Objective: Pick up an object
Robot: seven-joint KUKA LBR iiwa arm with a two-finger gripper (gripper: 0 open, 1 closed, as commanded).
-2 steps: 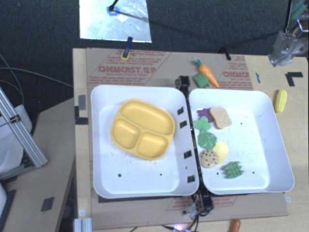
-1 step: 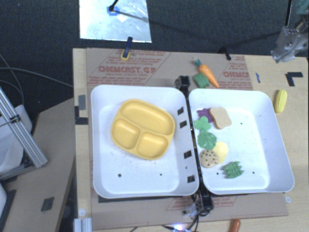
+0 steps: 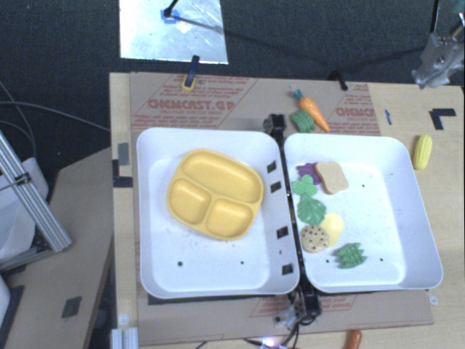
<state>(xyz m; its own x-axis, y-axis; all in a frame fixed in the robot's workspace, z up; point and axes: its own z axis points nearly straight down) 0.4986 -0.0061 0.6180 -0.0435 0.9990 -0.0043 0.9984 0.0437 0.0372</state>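
Looking down from the camera view, the gripper (image 3: pixel 438 58) is hanging at the upper right, well clear of both bins — whether it is grasping anything I cannot tell. The slice of bread (image 3: pixel 332 177) is lying in the right bin (image 3: pixel 407 217) beside the cookie (image 3: pixel 314 238). Judging by this, the approach is pending — descending over one piece comes next.

Dark carpet floor (image 3: pixel 58 42) surrounds the wooden bench (image 3: pixel 87 195).

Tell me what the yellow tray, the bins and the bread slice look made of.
Yellow tray: likely molded plastic, matte, with smooth rounded compartments. Bins: probably thin formed white plastic, slightly glossy, with rounded rims. Bread slice: seemingly toy plastic or foam; uniform tan, too small to tell.
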